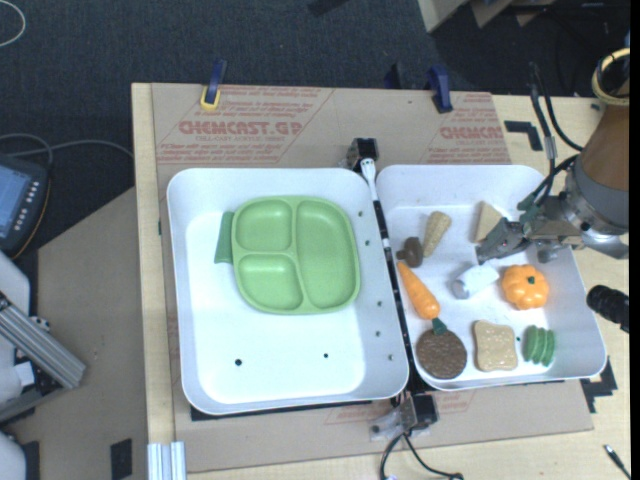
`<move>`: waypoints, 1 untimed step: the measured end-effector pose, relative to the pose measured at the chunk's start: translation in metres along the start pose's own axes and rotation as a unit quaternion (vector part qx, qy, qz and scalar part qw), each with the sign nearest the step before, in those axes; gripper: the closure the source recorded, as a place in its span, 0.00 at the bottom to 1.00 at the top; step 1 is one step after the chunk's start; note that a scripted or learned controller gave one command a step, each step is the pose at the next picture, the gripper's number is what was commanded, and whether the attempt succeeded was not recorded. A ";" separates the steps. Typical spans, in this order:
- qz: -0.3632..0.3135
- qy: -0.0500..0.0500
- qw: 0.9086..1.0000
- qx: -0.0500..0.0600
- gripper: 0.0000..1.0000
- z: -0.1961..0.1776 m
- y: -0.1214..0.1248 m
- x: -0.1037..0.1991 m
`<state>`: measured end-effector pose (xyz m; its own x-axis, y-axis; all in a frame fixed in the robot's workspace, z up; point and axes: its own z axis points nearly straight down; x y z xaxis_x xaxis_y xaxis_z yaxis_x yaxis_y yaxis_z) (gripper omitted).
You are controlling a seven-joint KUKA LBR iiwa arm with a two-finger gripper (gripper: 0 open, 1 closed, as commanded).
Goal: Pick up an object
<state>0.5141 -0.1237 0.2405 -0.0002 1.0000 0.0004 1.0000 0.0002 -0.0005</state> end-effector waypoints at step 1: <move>0.000 0.001 1.000 0.002 0.00 0.042 0.002 0.002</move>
<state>0.5156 -0.1221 0.1980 0.0005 1.0000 0.0018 1.0000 -0.0004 -0.0050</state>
